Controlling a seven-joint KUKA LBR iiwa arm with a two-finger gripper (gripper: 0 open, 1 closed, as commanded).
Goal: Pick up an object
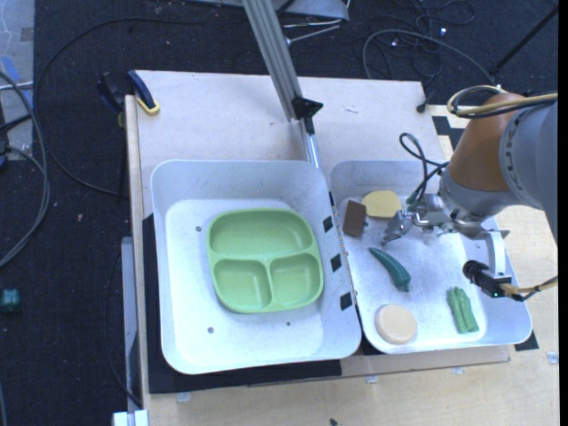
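Observation:
In the right bin (426,177) lie a brown block (355,219), a yellow piece (382,204), a dark green pepper-like object (390,266), a cream round disc (396,324) and a bright green bean-like piece (462,310). My gripper (397,229) hangs low over this bin, just right of the brown block and below the yellow piece, its metal fingers pointing left and down. Nothing shows between them. The dark green object lies just below the fingertips.
The left bin (177,264) holds a light green divided plate (265,259). A metal pole (275,47) slants down from the top to the seam between the bins. Cables run along the arm's wrist at the right bin's far edge.

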